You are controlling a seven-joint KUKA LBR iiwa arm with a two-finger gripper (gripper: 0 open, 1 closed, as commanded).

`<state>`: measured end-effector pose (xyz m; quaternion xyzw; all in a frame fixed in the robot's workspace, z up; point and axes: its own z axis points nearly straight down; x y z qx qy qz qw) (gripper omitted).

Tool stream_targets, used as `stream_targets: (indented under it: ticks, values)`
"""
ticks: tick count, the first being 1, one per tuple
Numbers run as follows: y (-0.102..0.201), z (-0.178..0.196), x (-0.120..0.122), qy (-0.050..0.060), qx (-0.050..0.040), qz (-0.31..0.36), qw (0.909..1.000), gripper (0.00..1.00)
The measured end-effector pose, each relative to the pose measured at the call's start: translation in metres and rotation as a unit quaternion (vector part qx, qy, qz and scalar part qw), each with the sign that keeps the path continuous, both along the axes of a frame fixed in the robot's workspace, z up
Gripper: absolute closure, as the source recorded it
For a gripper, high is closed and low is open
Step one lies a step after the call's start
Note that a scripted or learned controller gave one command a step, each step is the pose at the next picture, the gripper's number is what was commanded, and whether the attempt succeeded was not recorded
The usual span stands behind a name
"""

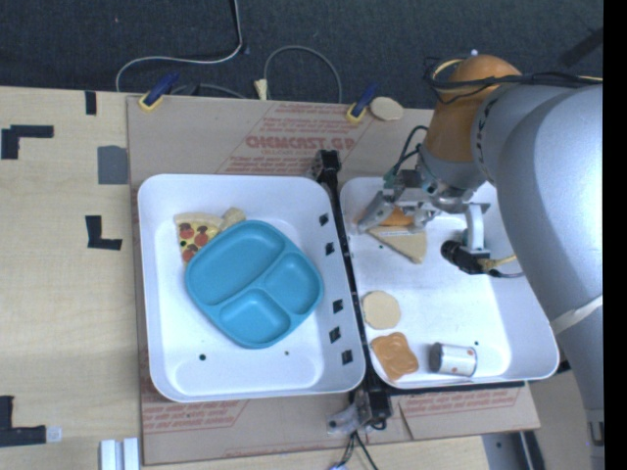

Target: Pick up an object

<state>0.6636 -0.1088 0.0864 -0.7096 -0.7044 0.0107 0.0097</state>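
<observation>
In the right bin point(509, 346), at its far end, my gripper point(392, 211) hangs low over a tan wedge of toy sandwich point(409, 244) with an orange strip along its upper edge. The gripper body hides the wedge's top. Nearer the front of the same bin lie a round pale cookie point(381, 309), a brown toast-like piece point(395, 355) and a small silver can point(455, 359) on its side. The grey arm with its orange band point(460, 106) covers the bin's right side.
The left bin point(162, 351) holds a blue divided plate point(255, 282) and a pizza slice point(196, 233) tucked behind the plate's far-left edge. A black divider rail point(338, 262) runs between the bins. Cables and clamps lie behind them on the cardboard.
</observation>
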Motion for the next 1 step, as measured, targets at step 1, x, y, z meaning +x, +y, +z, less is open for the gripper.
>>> stream_targets:
  ticks: [1]
  values:
    - [-0.0030,-0.0002,0.0003,0.001,0.0040,0.001,1.0000,0.00]
